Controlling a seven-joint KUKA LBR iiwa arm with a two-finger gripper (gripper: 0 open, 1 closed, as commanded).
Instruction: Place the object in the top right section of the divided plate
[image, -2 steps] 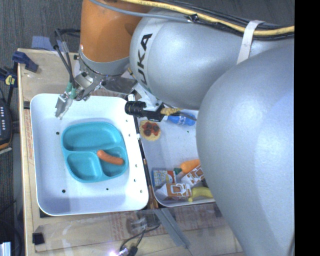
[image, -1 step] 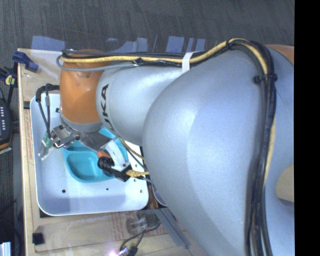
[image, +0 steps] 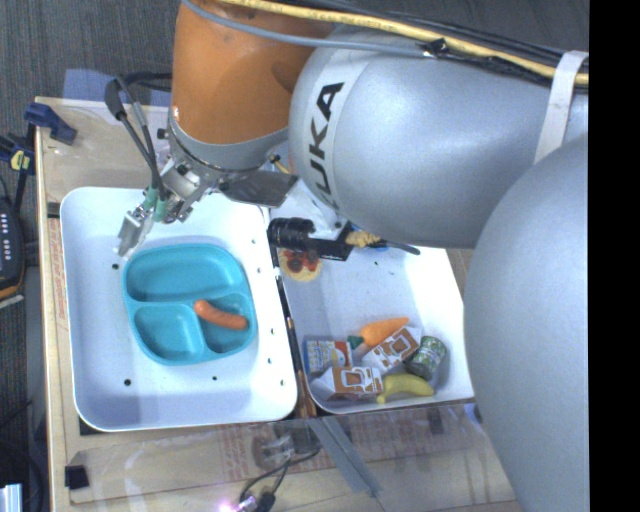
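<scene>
Sausage lies across divider of blue divided plate; tool above plate's upper-left rim, finger state unreadable.

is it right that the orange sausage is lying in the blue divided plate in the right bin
Not quite. The orange sausage does lie in the blue divided plate, but the camera view shows that plate in the left white bin, not the right one.

In the right bin a carrot, banana, can and small cartons lie heaped together
</scene>
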